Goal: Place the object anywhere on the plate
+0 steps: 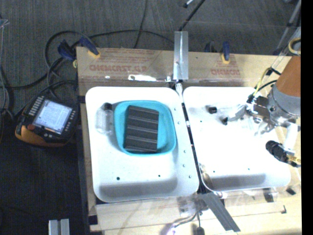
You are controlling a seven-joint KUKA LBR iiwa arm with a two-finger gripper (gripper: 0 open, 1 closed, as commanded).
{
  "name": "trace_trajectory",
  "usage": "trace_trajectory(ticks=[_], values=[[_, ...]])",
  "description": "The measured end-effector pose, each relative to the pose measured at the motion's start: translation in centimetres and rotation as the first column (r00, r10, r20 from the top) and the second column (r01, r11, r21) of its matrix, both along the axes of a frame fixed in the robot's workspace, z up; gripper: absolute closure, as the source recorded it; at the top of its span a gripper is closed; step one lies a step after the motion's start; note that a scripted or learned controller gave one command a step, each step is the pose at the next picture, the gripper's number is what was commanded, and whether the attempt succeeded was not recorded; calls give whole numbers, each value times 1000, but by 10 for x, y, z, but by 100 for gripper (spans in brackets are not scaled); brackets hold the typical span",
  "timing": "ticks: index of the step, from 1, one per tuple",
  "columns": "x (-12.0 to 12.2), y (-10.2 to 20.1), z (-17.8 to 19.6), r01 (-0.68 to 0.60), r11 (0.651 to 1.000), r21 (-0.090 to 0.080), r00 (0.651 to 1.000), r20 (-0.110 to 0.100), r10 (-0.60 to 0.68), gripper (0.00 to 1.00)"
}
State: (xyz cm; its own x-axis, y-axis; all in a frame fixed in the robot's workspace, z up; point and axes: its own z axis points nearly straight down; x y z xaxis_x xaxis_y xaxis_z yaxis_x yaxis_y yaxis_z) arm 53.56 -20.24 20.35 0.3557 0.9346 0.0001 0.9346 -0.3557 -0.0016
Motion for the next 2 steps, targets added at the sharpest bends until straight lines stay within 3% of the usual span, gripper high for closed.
trace_trajectory(ticks=[1, 2], values=[[0, 0, 0, 0, 1000, 0, 1000, 0, 0, 0], [-26, 106, -2, 22, 1000, -1, 1000, -3, -22, 0]])
